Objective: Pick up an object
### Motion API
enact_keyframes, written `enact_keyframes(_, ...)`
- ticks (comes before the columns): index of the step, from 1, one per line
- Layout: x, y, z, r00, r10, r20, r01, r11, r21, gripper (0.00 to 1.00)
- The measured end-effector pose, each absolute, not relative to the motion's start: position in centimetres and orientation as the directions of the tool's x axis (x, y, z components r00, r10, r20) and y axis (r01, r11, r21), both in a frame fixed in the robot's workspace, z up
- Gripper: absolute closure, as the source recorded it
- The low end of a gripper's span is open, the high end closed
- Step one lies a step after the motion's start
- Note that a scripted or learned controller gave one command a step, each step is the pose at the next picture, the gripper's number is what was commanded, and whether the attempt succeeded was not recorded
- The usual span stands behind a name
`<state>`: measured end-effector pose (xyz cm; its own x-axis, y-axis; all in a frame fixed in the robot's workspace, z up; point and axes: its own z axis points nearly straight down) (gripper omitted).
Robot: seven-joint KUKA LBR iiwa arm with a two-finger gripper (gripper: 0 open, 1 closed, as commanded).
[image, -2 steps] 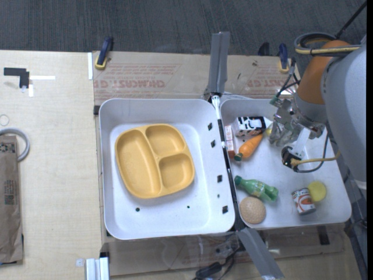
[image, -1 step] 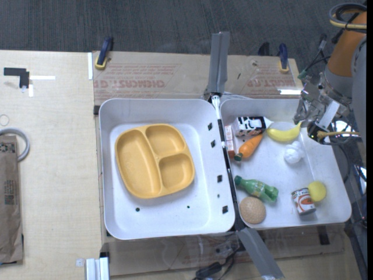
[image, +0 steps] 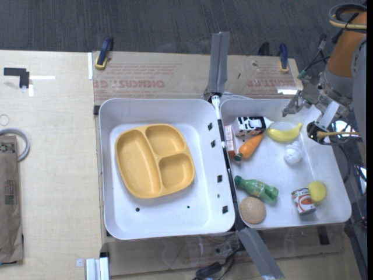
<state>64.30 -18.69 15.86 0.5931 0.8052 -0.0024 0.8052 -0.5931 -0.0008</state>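
Since the yellow banana (image: 284,133) lies closest to me, near the back of the right bin (image: 333,171) and just beside the orange carrot (image: 252,146) and the white ball (image: 293,154), I would go for it first. It looks light, smooth and a bit slippery, so I think I should take it across its fat middle, not by its thin ends. My gripper (image: 309,111) hangs over the bin's back right corner, near the banana, and I cannot tell if it is open or closed.
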Motion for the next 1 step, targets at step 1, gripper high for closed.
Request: enact_keyframes(1,62.69,-15.75,10.34,0.506,0.863,-0.001,0.863,-0.506,0.006,0.00)
